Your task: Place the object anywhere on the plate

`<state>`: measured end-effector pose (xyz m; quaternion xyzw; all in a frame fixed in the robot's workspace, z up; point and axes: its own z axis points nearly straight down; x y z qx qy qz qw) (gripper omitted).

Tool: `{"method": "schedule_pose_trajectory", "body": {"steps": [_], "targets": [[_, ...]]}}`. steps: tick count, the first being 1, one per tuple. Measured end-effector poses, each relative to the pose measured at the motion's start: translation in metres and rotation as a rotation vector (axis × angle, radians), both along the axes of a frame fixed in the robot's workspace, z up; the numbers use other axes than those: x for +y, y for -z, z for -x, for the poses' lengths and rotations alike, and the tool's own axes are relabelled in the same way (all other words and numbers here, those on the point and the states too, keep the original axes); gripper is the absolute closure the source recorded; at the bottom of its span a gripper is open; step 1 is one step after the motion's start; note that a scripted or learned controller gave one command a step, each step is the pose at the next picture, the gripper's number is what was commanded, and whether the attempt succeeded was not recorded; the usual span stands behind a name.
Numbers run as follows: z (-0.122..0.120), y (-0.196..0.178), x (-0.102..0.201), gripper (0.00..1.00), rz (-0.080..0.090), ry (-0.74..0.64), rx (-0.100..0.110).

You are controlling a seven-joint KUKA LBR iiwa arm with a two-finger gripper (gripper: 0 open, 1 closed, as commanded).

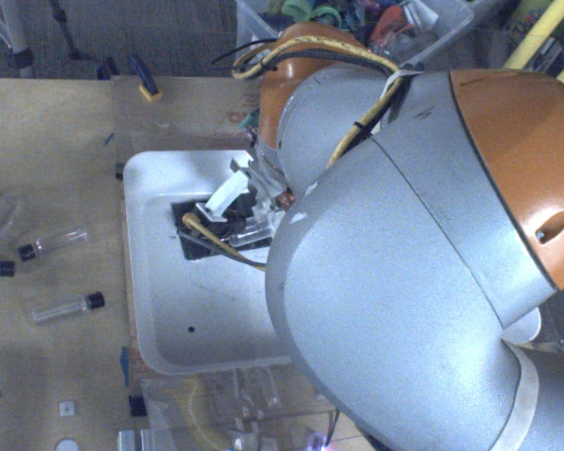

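Over the white bin (155, 280), upper part: gripper (227, 216), finger state cannot be told. Dark flat object (195, 242) directly beneath it, on bin floor. Worktop (47, 139): clear vials (66, 306) left.

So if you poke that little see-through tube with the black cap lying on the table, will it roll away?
Probably. The tube looks round and lies on its side on the flat table, so a nudge could roll it. It looks clear and hollow, so likely light, maybe slippery and breakable.
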<state>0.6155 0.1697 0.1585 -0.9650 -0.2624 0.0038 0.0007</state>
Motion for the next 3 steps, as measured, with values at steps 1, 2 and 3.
{"method": "schedule_pose_trajectory", "body": {"steps": [1,2,3], "targets": [[-0.012,-0.041,0.054,1.00,0.000,0.175,-0.010],[-0.041,-0.028,0.055,1.00,0.001,0.062,-0.009],[0.025,0.063,0.039,1.00,-0.002,-0.372,0.001]]}}
